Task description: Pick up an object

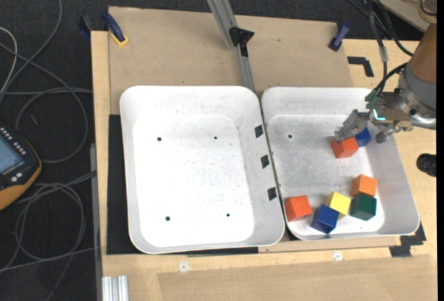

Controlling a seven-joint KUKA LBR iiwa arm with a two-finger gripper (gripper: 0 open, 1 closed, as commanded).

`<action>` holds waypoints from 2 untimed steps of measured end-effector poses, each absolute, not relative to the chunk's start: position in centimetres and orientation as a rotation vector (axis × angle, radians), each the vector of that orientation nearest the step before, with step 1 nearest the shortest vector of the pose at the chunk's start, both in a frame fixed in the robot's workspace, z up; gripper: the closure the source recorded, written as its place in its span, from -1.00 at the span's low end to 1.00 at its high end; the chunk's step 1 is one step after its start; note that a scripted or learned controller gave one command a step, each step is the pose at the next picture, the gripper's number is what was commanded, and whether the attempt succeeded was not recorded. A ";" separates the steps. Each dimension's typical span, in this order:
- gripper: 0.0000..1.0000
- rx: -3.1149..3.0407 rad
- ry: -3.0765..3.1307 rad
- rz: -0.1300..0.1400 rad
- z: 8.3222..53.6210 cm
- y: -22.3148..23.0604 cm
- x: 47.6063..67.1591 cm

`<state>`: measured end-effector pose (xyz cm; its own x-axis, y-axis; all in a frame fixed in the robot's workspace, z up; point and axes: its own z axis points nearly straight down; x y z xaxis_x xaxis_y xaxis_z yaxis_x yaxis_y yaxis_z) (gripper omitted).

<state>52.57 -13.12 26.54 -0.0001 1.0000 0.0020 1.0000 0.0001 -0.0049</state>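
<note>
Red block (344, 147) at the jaws' tips in right bin (305, 112), grip impossible to tell

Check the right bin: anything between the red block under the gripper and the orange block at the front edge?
Nothing. In the camera view, bare white bin floor runs from the red block to the orange block.

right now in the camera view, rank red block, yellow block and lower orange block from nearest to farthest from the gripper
1. red block: right at the gripper, upper part of the right bin.
2. yellow block: lower in that bin, in the cluster.
3. lower orange block: lower left of that bin.
</note>
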 end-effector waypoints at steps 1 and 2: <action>-1.00 -2.220 -2.222 -0.001 26.7 -13.1 52.6; -1.00 -2.216 -2.217 0.005 21.2 -12.9 53.6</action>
<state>53.56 -12.87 21.16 -0.0004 1.0000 0.0021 1.0000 0.0004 -0.0068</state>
